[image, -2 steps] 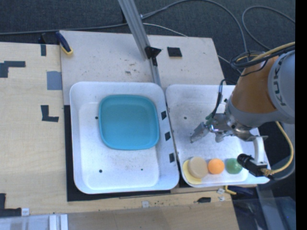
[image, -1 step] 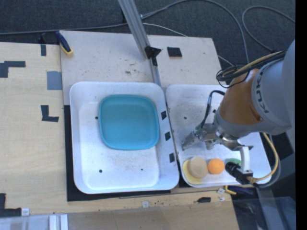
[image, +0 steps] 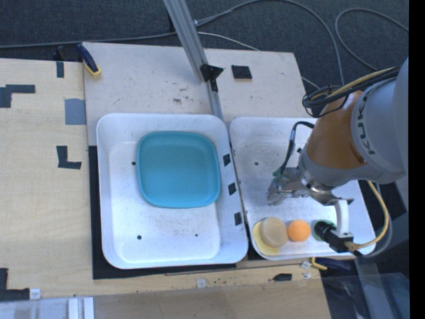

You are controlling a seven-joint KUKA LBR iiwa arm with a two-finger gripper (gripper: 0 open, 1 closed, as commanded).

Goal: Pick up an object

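I see two white bins side by side on the worktop [image: 46, 178]. I take the right bin [image: 259, 145] as my landmark. The left bin [image: 113, 198] touches it along the shared edge and carries a turquoise square plate [image: 178, 169], lying flat near that bin's middle, well apart from the right bin's contents.

Inside the right bin, at its near edge, lies a small yellow dish [image: 260, 244]. A tan round object [image: 272, 231] sits on that dish. An orange ball [image: 299, 230] sits just beside the tan object, on the side away from the left bin; whether they touch, I cannot tell.

The arm [image: 345, 145] comes in over the right bin's outer side, orange band above the wrist. The gripper [image: 282, 190] hangs over the middle of the right bin, above and a bit back from the dish, apart from both the ball and the tan object. I see nothing between the jaws. Whether the jaws are open or closed I cannot tell; they blur into the wrist at this angle.

Behind the right bin, a grey metal bar [image: 192, 38] runs slanted across the worktop to a black clamp [image: 211, 73]. A yellow-tipped tool [image: 89, 62] lies at the far corner beyond the left bin.
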